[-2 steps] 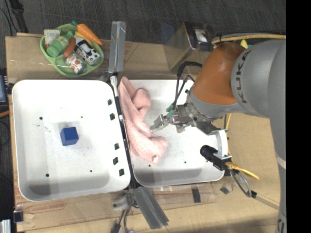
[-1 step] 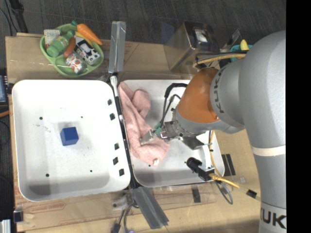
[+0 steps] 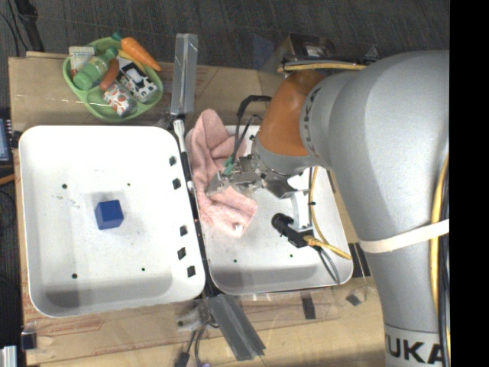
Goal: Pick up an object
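Right bin [image 3: 267, 277]: gripper [image 3: 227, 176] partly buried in pink cloth [image 3: 218, 182]

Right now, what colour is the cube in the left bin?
Blue. The cube shows clearly in the camera view.

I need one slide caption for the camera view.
Gripper over crumpled pink cloth in right white bin; blue cube in left.

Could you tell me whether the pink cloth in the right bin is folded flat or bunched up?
Bunched up: the pink cloth lies crumpled in uneven folds against the right bin's left wall, beneath the gripper.
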Controlling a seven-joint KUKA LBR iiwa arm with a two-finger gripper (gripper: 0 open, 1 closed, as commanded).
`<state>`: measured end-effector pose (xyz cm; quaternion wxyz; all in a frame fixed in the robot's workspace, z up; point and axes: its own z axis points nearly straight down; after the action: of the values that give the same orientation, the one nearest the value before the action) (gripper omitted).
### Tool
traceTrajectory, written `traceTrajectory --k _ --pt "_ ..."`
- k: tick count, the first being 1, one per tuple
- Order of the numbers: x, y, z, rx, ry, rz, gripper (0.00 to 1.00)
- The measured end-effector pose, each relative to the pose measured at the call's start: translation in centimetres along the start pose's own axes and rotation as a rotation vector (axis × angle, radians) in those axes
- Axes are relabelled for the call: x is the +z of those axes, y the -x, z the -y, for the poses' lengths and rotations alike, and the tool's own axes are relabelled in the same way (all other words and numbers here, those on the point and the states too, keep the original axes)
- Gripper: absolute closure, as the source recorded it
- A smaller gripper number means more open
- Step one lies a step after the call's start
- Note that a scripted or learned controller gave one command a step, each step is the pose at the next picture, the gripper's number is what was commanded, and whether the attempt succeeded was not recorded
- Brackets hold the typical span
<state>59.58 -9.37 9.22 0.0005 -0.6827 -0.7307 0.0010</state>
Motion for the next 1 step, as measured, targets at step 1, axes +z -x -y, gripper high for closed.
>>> traceTrajectory --k 1 --pt "-0.02 1.82 -6.02 0.032 0.0 -0.001 0.0"
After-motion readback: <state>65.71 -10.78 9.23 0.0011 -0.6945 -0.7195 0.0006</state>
